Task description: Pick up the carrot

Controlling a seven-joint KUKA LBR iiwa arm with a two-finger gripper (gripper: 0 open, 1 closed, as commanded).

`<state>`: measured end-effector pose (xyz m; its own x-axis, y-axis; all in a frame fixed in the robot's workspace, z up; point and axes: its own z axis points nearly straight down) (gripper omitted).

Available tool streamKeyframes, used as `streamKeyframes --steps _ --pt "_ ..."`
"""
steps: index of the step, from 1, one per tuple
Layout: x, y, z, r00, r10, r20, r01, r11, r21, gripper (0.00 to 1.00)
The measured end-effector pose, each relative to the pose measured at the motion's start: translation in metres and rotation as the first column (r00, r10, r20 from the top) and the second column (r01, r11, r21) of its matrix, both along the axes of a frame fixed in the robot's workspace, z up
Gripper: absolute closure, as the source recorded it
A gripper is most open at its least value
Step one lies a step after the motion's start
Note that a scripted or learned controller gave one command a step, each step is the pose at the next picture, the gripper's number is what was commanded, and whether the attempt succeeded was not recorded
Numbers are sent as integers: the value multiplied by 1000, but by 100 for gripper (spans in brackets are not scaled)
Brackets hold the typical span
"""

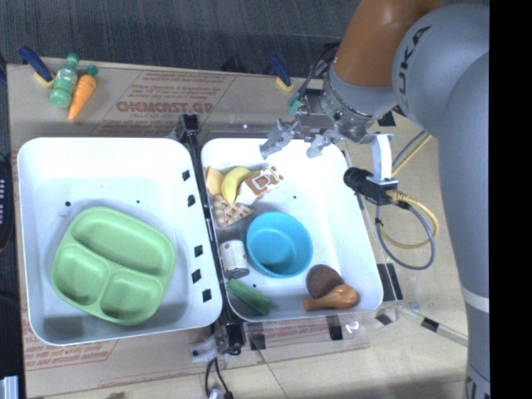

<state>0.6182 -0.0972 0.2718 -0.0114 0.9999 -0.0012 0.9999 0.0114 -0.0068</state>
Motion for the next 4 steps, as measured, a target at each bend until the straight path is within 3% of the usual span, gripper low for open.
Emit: streamKeyframes --steps 1,2,3,4 --pt "38 52 -42 998 71 1 -71 998 2 0" --pt "39 122 49 995 -102 6 102 995 -3 0" --pt "38 152 79 892 -453 3 453 892 -5 0" --pt "8 194 9 756 -654 -3 654 756 -10 0"
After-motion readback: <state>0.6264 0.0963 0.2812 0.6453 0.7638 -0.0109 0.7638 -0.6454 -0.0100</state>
